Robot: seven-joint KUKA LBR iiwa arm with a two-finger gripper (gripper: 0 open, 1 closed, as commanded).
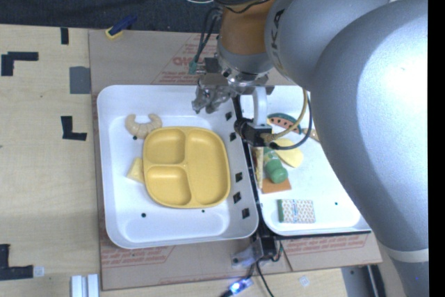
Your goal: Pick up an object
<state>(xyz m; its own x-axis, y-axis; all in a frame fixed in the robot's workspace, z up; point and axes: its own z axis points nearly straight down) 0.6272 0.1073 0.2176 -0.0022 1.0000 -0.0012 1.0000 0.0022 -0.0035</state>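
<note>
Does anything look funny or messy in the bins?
Yes. The yellow divided plastic plate in the left white bin lies on top of a yellow wedge, which pokes out from under its left edge.

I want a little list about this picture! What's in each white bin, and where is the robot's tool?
left bin: yellow divided plate, a curled tan toy by its upper left corner, a yellow piece poking out from under its left edge
right bin: green item, watermelon slice, small patterned packet
tool: above the far right part of the left bin
fingers: too hard to tell
</note>
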